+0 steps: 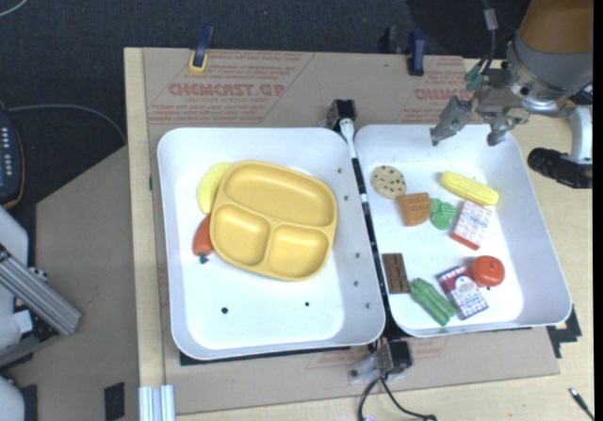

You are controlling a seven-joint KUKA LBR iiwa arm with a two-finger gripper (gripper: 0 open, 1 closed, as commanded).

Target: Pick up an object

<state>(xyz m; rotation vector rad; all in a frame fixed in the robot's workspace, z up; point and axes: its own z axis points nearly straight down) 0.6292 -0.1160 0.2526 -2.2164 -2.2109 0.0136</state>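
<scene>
Gripper (471, 123) hung over the far edge of the right bin (537, 221), fingers spread wide w/ nothing between them — one tip near the bin's back rim, the other a bit further right. No object picked yet.

Candidates all sat in the right bin, nearer the camera than the gripper: corn cob (468, 187) closest, lying at a slant; cookie (387, 181) by the divider; orange block (414, 208) touching a small green piece (442, 214); red-and-white packet (470, 224) just beside that; tomato (487, 270) touching a red carton (464, 292); green veg (431, 300) and brown bar (395, 272) at the near end. Left bin (179, 250) had the yellow divided plate (272, 219), a yellow piece (211, 186) and a red-orange piece (203, 237) tucked at its left rim.

Judgement: step in hand = approach, pre-grasp. Corn looked the best bet — near, w/ free space round it, narrow enough to span. To do it well: centre over the cob's middle, turn the wrist so fingers cross its short axis, keep them wide on descent, close only once low at the bin floor. Avoid the orange/green/packet cluster — too crowded, fingers likely to land on neighbours. Cob's rounded, so an off-centre pinch could squirt it out.
</scene>
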